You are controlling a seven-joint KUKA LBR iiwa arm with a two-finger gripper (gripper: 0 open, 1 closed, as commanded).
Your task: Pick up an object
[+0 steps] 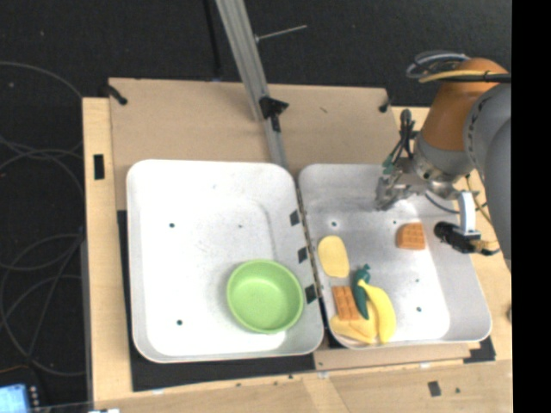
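The camera view is looking down at a slant on a tan bench (198, 119) bearing two shallow white plastic bins side by side. The left white bin (189, 205) is holding a round lime-green plastic bowl (264, 295) near its front right corner. The right white bin (430, 317) is carrying the candidates for picking: a small square orange-brown block (411, 236) lying alone toward the right, a pale yellow oval piece (332, 255) by the dividing wall, and at the front a crowded cluster made of a yellow banana-shaped toy (382, 310), a dark green piece (360, 278) touching it, and an orange-brown waffle-like slab (343, 299) just beside them.

The grey arm with its orange band (456, 110) is reaching in from the right, and its two-finger gripper (389, 189) is hanging over the back part of the right bin, holding nothing that can be seen (whether it is spread or pressed together I cannot tell from this angle).

For a clean pick, the orange-brown block is looking like the best target: it is nearest the gripper and standing apart from everything else. Descending straight over its middle should be serving well, whereas the front cluster is risking a nudge or a double catch
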